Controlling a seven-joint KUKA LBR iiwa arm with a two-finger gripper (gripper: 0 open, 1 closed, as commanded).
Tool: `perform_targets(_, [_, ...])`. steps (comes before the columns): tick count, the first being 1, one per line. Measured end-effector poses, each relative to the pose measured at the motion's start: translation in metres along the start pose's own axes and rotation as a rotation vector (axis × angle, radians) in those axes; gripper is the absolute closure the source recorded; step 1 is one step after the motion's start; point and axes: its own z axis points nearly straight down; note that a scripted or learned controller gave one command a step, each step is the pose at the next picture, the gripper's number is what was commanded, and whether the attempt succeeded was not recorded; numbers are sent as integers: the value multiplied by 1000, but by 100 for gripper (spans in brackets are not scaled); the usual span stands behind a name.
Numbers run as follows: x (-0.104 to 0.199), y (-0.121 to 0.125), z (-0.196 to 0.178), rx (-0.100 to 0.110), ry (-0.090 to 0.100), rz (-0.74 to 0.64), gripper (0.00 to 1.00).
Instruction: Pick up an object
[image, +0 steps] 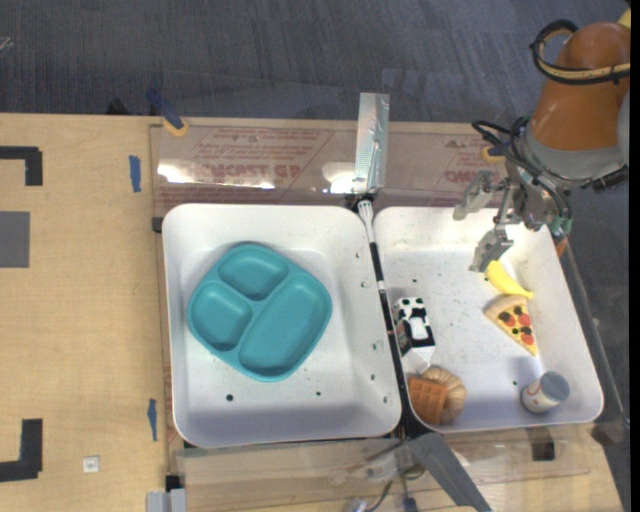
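Note:
My gripper (476, 238) hangs over the back of the right bin (450, 262), under the orange-banded wrist. Its two grey fingers (490, 248) stand apart, open, with nothing between them. Just below the nearer finger lies a yellow banana-like piece (507, 279). A toy pizza slice (515, 322) lies in front of that. A black-and-white toy (413, 322) rests by the bin's left wall. A brown bread roll (437, 394) sits at the front left corner and a small grey cup (545, 391) at the front right.
The left bin (190, 400) holds a teal divided plate (262, 310). A metal divider post (372, 150) stands behind the two bins. Bare white floor shows in the middle of the right bin.

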Motion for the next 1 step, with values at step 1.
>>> perform_targets(1, [25,-50,97,0,-4,-184,0])
